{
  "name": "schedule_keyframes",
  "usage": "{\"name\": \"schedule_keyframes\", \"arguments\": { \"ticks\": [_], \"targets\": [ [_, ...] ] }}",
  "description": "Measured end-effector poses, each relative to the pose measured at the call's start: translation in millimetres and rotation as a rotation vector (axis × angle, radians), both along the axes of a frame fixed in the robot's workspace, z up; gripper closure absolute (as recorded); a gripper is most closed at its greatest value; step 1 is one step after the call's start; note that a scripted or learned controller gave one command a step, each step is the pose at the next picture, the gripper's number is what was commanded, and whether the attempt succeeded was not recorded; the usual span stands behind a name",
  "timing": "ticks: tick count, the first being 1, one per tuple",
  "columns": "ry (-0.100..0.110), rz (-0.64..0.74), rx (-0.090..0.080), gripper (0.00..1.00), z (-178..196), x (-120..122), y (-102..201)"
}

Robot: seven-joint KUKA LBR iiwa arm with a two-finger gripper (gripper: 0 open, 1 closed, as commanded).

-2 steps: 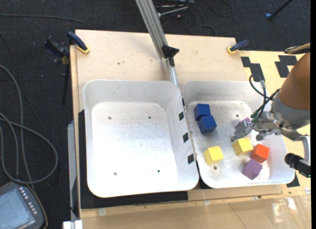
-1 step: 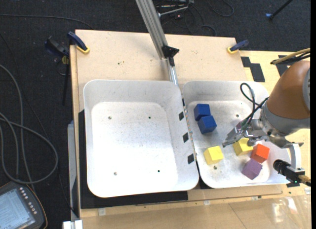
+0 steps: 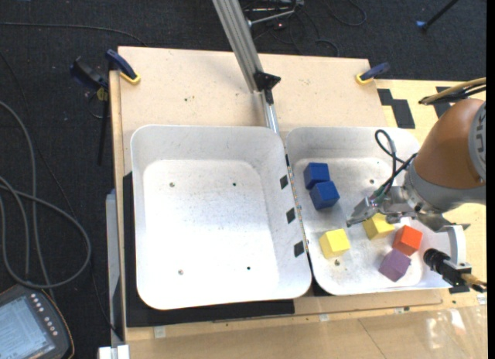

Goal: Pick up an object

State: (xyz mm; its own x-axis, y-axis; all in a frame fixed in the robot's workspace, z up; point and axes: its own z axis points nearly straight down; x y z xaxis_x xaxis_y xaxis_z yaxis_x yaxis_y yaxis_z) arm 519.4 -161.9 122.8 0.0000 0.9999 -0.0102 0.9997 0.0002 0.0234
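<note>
The right bin holds several small blocks. Two blue blocks sit close together near its left wall. A yellow block lies toward the front. A second yellow block lies partly under my gripper, which hangs low over the bin's right half, touching or just above that block. An orange block and a purple block rest to the right and front of it. No block is seen lifted.
The left bin stands beside the right one, their walls meeting at the middle. A metal pole slants down from the back to the bins' junction. Clamps grip the bench's back corners.
</note>
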Motion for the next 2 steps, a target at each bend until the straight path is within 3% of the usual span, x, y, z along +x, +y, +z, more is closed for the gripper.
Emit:
{"name": "schedule_keyframes", "arguments": {
  "ticks": [1, 2],
  "targets": [
    [-0.004, -0.001, -0.001, 1.00, 8.8, 1.1, -0.2],
    [0.017, 0.002, 0.008, 1.00, 64.8, 10.5, -7.0]
  ]
}}
